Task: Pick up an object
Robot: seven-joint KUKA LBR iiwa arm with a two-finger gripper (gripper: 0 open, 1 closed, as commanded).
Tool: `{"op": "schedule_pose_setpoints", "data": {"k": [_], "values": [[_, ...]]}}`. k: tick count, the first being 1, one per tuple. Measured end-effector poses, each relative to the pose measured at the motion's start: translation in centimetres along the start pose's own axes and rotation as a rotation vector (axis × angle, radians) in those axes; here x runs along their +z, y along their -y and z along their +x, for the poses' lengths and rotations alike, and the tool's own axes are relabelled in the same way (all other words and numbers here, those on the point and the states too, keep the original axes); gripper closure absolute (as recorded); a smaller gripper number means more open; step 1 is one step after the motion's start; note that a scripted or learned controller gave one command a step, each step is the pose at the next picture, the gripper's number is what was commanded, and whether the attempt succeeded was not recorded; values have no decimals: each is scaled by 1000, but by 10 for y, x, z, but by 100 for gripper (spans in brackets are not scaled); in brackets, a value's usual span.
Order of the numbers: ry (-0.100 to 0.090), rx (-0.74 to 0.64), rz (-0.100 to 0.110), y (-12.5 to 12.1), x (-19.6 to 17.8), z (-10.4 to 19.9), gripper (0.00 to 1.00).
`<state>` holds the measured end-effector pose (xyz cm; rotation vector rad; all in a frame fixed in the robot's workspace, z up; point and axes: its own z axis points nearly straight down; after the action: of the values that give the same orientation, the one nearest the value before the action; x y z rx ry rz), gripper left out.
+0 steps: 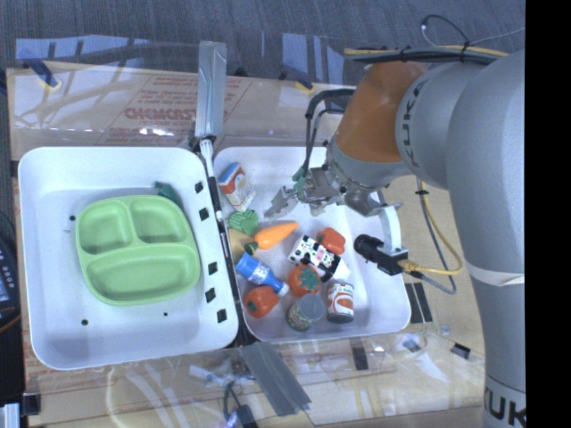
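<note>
My gripper (287, 200) hangs over the upper middle of the right bin (393, 303), its metal fingers pointing left and spread apart with nothing between them. Just below it lie an orange carrot (276, 234) and a green leafy toy (243, 221). A small milk carton (235, 185) stands to the left of the fingertips. Lower in the bin are a black-and-white cow-patterned block (314, 253), a red pepper (332, 240), a blue bottle (260, 273), a tomato (261, 302), a red can (340, 302) and a grey tin (307, 312).
The left bin (45, 328) holds a green divided plate (136, 248) and a small dark green item (168, 191) at the plate's upper right. A metal divider (211, 87) runs between the bins. My arm's grey body covers the right side of the bench.
</note>
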<state>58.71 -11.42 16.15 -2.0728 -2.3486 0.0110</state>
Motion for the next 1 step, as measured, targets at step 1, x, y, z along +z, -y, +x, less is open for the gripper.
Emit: {"op": "schedule_pose_setpoints", "data": {"k": [1], "values": [[1,-130,-6,20,71,3,0]]}}
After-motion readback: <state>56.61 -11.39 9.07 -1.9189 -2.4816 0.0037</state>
